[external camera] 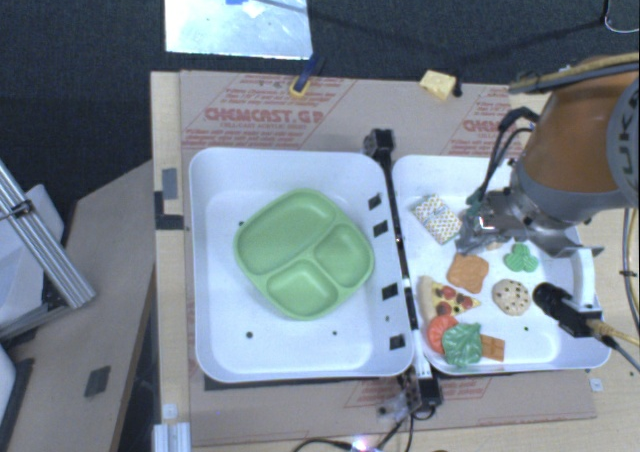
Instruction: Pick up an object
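The right bin (560, 350) holds several toy foods: a patterned white block (435, 217), an orange cracker (467, 271), a green broccoli piece (520, 260), a round cookie (511, 296), a pizza slice (441, 297), a red tomato (438, 331), a green leafy piece (463, 343) and a small orange square (491, 347). My gripper (481, 227) hangs low over the bin's upper middle, just above the cracker and right of the patterned block. The grey and orange arm covers the bin's far right part.
The left bin (215, 330) holds a green three-compartment plate (303, 252). A black divider with clips (395, 250) runs between the bins. A yellow block (437, 84) lies on the cardboard behind them, and a metal sheet (238, 0) lies further back.
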Robot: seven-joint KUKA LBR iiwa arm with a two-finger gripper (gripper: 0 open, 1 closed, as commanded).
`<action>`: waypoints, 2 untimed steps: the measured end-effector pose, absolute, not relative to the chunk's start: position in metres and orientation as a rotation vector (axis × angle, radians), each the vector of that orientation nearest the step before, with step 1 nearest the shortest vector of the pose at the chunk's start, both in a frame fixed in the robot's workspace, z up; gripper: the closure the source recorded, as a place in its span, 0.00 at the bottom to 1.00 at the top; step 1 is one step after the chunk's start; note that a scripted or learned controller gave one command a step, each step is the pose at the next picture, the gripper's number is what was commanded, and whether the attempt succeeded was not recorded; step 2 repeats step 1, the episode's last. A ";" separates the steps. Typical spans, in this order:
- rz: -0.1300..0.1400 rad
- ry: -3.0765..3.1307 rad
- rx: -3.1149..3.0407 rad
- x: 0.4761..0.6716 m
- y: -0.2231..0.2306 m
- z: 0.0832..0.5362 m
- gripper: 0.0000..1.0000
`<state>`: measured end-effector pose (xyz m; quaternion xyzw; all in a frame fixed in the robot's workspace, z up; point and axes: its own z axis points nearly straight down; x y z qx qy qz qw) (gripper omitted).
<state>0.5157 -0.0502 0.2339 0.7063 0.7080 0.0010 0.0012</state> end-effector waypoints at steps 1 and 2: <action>0.001 2.225 2.218 0.507 -0.041 0.220 1.00; 0.001 2.225 2.218 0.507 -0.041 0.220 1.00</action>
